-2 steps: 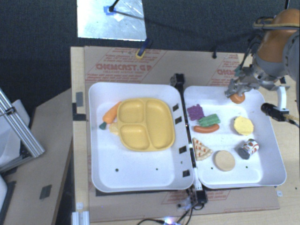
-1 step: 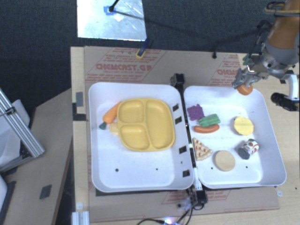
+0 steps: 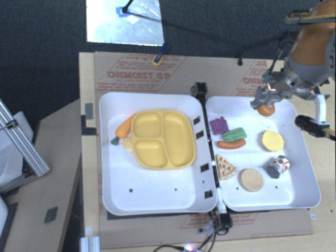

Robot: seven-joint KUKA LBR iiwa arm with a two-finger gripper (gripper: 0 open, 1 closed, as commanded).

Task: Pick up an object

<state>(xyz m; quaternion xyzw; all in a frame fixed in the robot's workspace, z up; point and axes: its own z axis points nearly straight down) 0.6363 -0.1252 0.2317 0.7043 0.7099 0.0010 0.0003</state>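
Observation:
My gripper (image 3: 264, 101) hangs over the far edge of the right bin (image 3: 302, 164), directly above a small orange object (image 3: 267, 109) that peeks out beneath it. In that bin lie purple grapes (image 3: 219, 125), a green pickle (image 3: 234, 134), a red sausage (image 3: 231, 144), a yellow disc (image 3: 273, 140), a pizza slice (image 3: 226, 167), a tan cookie (image 3: 251, 180) and a small can (image 3: 278, 166). The left bin (image 3: 113, 185) holds a yellow divided plate (image 3: 161, 139) and a carrot (image 3: 124, 127).
A dark divider (image 3: 207, 140) runs between the two bins. The arm's orange band (image 3: 313, 35) and grey wrist reach in from the upper right. A shiny metal sheet (image 3: 124, 13) lies beyond the bench at the back.

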